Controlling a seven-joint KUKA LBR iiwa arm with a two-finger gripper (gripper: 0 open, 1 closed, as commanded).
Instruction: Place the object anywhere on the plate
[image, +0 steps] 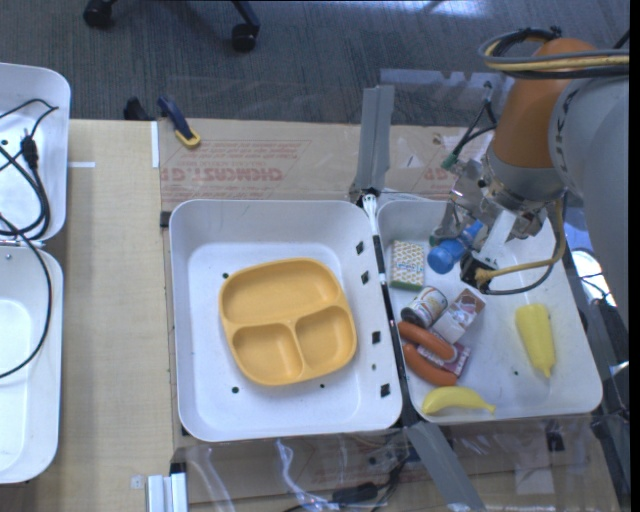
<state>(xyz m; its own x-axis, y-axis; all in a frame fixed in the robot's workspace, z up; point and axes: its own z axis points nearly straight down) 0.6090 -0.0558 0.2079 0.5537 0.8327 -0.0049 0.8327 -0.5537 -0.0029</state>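
claw low over the right bin, plate sits bare in the left

from my feed i see the arm (560, 90) reaching in over the right bin (570, 395), with the claw (478, 238) down near that bin's back left part. a blue object (447, 252) sits right at the claw's tip; i cannot tell whether it is between the fingers or just below them, and i cannot tell how wide the claw stands.

the yellow plate (288, 320), with three compartments, lies in the middle of the left bin (200, 400).

in the right bin i see a small patterned box (407, 263) near the dividing wall, a can (427, 305) on its side just beside a small red-and-white carton (462, 315), two sausages (428, 352) touching each other, a banana (457, 402) near the front edge, and a yellow corn-like piece (536, 338) well apart to the right.

a blue-handled clamp (178, 122) lies on the counter (110, 300) beyond the left bin.
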